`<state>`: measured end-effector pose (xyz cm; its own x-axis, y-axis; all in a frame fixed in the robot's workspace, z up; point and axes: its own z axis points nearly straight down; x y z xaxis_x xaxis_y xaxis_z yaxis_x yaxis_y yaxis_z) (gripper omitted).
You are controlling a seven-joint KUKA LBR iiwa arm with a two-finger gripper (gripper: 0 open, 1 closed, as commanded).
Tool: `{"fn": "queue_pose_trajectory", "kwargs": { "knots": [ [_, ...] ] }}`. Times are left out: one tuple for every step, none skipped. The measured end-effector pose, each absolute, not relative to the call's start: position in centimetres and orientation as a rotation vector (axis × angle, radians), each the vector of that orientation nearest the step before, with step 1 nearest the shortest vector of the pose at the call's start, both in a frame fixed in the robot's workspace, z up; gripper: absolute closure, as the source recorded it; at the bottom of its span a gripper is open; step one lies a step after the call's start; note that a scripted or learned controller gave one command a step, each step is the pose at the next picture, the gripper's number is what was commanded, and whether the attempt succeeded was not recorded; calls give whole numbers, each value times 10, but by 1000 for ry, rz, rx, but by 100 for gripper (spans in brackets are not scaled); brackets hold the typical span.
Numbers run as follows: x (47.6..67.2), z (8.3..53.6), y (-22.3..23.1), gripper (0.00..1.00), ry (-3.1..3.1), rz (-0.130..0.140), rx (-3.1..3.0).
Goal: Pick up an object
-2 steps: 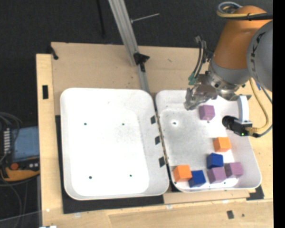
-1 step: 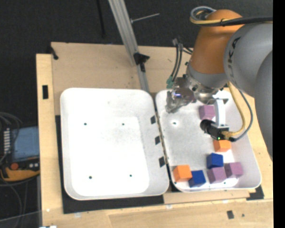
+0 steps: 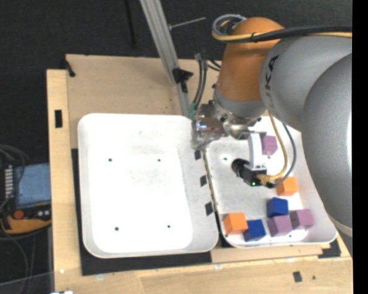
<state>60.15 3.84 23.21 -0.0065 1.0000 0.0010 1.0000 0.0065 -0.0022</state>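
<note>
One tool (image 3: 202, 130), over the rim shared by both bins, at the far end; whether it is open or closed cannot be told. Purple cube (image 3: 269, 144) nearest, in right bin (image 3: 224, 188); orange cube (image 3: 286, 187) near its right wall; five more cubes (image 3: 254, 229) along its near edge, variously turned. Open floor lies between. Left bin (image 3: 135, 176) alongside.

The arm (image 3: 306, 72) looms at upper right, its gripper (image 3: 202, 130) at the right bin's (image 3: 224, 185) top left corner. Along that bin's bottom edge an orange block (image 3: 236, 223), blue block (image 3: 254, 230) and purple block (image 3: 280, 225) sit close together.
</note>
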Motion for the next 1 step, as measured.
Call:
{"fn": "queue_pose_trajectory", "kwargs": {
  "knots": [
    [596,223,93,100,-2227,3,-2212]
  ]
}}
